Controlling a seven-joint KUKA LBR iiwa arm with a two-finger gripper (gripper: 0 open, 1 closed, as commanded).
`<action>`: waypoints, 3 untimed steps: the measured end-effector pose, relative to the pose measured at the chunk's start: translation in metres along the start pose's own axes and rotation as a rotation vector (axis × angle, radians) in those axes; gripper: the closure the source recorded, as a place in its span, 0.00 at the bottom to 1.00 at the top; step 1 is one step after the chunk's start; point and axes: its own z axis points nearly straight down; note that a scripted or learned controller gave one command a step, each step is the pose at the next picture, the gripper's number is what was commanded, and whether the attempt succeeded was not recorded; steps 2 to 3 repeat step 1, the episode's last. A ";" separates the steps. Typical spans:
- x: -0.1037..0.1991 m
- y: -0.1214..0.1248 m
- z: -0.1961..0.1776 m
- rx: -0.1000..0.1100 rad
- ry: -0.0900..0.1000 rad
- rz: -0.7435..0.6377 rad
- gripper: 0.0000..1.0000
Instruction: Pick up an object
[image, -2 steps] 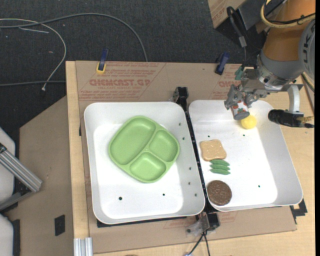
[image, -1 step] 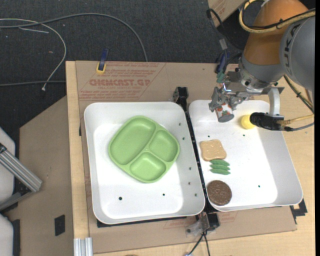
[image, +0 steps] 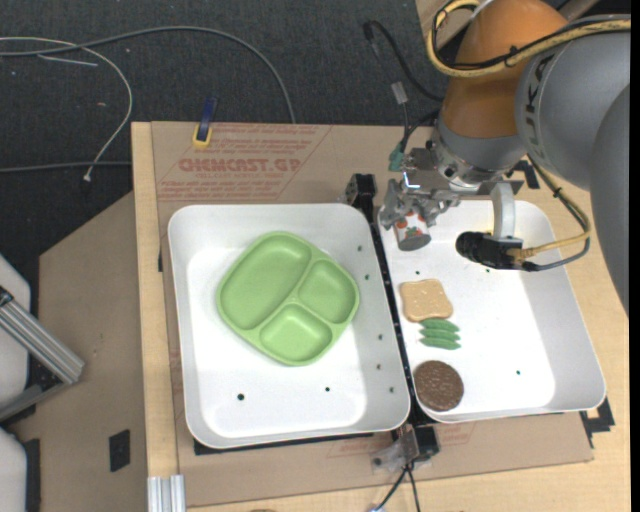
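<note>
In the right bin (image: 540, 340), three toy foods lie in a row along the left wall: a tan slice of toast (image: 425, 299), a green pea pod (image: 440, 333) and a round brown patty (image: 438, 385). My gripper (image: 410, 225) hangs over the bin's far left corner, just behind the toast and apart from it. A small grey and orange shape (image: 411, 237) shows at its tip; what it is cannot be made out.
A green divided plate (image: 288, 297) lies in the left bin (image: 200, 400). A black part with a yellow cable (image: 490, 247) hangs off the arm over the right bin's far side. The wall between the bins runs close to the left of my gripper.
</note>
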 end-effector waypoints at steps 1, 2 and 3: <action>0.051 0.004 0.013 0.001 -0.001 0.001 1.00; 0.051 0.004 0.013 0.001 -0.001 0.001 1.00; 0.051 0.004 0.013 0.001 -0.001 0.001 1.00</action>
